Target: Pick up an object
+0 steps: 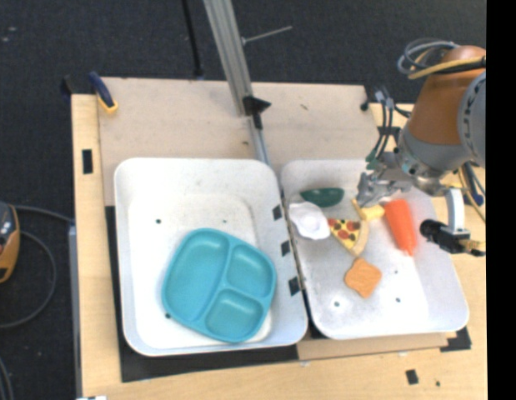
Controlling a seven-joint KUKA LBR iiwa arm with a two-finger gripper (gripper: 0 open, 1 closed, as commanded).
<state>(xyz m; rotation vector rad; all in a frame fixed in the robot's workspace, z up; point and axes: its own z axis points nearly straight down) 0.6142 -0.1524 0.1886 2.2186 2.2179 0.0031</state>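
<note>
With our tool [370, 192] low in the right bin [424, 307] toward the surface's far right corner, its state beyond telling, we should drop straight onto the small yellow piece [372, 212] between pizza slice [349, 233] and carrot [400, 226], nudging neither.

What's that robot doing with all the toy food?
The robot arm's gripper is low over the right bin, just above a small yellow toy next to the pizza slice and the carrot. It is trying to pick something up, but nothing is lifted yet. The left bin holds a blue divided plate.
</note>
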